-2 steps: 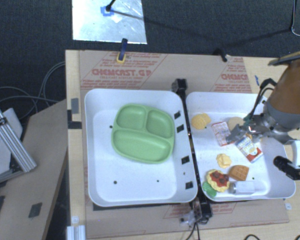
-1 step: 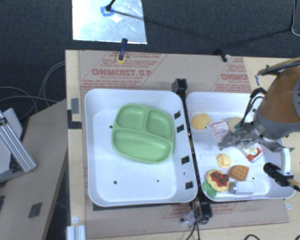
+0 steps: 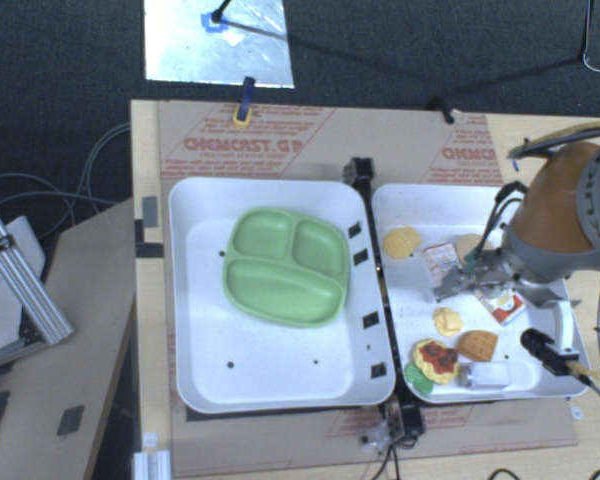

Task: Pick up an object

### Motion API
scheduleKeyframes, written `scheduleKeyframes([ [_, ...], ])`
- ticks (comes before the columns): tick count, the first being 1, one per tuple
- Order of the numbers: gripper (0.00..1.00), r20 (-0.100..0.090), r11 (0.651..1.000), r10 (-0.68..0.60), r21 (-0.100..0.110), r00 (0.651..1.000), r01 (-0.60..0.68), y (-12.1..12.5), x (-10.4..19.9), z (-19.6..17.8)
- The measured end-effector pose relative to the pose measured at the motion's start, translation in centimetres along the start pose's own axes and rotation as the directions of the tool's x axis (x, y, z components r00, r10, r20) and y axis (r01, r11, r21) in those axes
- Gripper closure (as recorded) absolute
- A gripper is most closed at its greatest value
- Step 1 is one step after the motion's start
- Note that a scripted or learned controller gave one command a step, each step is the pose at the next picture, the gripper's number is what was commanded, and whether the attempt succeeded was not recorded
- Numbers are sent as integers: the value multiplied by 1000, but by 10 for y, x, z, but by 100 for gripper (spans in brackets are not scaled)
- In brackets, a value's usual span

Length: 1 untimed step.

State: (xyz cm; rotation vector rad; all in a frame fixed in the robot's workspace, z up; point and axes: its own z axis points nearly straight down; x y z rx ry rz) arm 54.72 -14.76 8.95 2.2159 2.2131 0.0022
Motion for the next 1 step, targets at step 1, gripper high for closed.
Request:
scheduleKeyframes([
  [1,100,-1,1000,0,-4,1000,0,1,0,-11],
])
